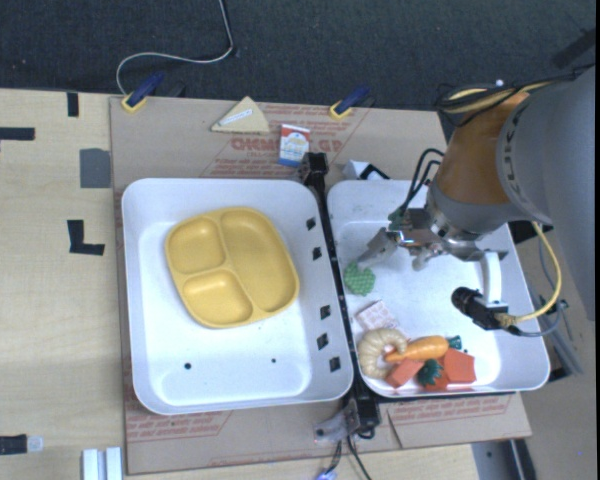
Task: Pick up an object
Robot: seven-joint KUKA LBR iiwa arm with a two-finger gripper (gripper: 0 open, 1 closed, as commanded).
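While my gripper (pixel 398 248) hangs over the upper half of the right bin (pixel 515 268), its two fingers are spread wide and hold nothing. One fingertip (pixel 366 256) points down toward the left wall, and the other (pixel 420 260) sits nearer the bin's middle.

The closest thing I could take is a small green leafy piece (pixel 360 280), lying on the bin floor just below my left fingertip and close to the divider between the bins. Farther down, in the lower part of the same bin, a heap lies bunched together: a pale ring-shaped pastry (pixel 378 346), an orange carrot (pixel 426 347) across it, and a red-orange block (pixel 458 368) beside it. A pinkish card (pixel 376 315) lies between the green piece and that heap. The left bin (pixel 145 298) holds a yellow divided plate (pixel 230 266), well apart from me.

To do this well, I judge the green piece the best target, since it lies alone. I should centre both fingers over it, keep them wide on the descent, stay off the bin wall, and close only once they straddle it. The heap looks riskier, because its pieces touch and one finger could land on a neighbour.

As for writing, there is red print on the brown cardboard (pixel 242 146) above the bins and a small red and white carton (pixel 294 145) there, but I cannot read either.
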